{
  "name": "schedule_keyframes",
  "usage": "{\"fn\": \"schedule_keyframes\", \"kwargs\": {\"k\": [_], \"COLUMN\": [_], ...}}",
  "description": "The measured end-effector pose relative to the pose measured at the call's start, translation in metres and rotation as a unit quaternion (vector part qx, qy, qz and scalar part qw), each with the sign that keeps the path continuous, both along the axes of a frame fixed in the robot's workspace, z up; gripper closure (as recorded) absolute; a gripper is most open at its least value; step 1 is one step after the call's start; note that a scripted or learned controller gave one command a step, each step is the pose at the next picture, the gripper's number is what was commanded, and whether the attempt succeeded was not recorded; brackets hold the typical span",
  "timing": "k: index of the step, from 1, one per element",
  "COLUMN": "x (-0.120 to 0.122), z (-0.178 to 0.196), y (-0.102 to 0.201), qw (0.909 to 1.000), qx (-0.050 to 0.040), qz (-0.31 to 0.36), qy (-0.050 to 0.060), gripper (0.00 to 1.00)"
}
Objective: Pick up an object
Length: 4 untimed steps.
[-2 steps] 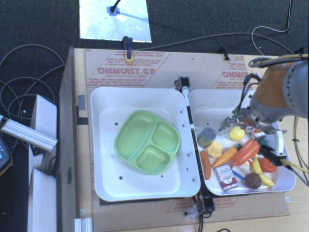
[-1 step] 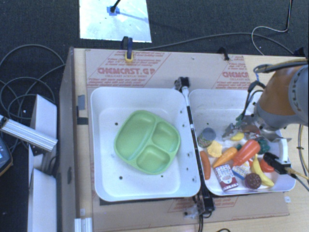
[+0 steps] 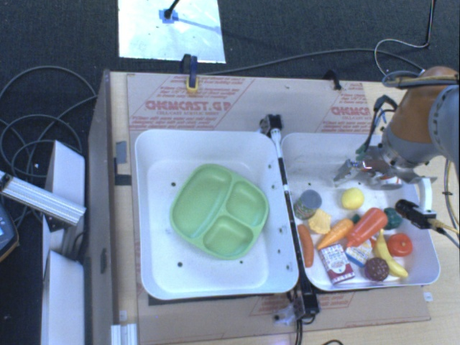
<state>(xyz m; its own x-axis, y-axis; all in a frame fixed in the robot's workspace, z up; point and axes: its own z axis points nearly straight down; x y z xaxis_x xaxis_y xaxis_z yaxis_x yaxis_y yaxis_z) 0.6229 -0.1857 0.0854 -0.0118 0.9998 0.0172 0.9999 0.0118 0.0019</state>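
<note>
My gripper (image 3: 353, 169) hangs over the upper middle of the right bin (image 3: 316, 149), just above and apart from a yellow lemon (image 3: 352, 198). Nothing shows between its tips. Below the lemon lie a red-orange pepper (image 3: 367, 225), an orange carrot (image 3: 336, 233), a second carrot (image 3: 306, 245) by the bin's left wall, a grey disc (image 3: 311, 198), a red and white carton (image 3: 336, 264), a banana (image 3: 389, 258), a tomato (image 3: 400, 245) and a dark red ball (image 3: 376, 268).
The left bin (image 3: 154, 264) holds a green divided plate (image 3: 219, 210). A black divider (image 3: 285, 192) runs between the bins. The toys crowd the lower half of the right bin. Cables lie on the floor at left.
</note>
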Motion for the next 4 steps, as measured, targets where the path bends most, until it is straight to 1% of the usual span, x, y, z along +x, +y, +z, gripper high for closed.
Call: {"fn": "schedule_keyframes", "kwargs": {"k": [1, 2, 3, 4], "x": [-0.046, 0.029, -0.001, -0.038], "z": [-0.001, 0.072, -0.002, -0.001], "y": [0.040, 0.005, 0.016, 0.046], "qw": [1.0000, 0.9999, 1.0000, 1.0000], "qx": [-0.0084, -0.0098, -0.0055, -0.0085], "qz": [-0.004, -0.004, -0.003, -0.005], "qy": [0.001, -0.002, 0.002, 0.000], "gripper": [0.00, 0.00, 0.00, 0.00]}}
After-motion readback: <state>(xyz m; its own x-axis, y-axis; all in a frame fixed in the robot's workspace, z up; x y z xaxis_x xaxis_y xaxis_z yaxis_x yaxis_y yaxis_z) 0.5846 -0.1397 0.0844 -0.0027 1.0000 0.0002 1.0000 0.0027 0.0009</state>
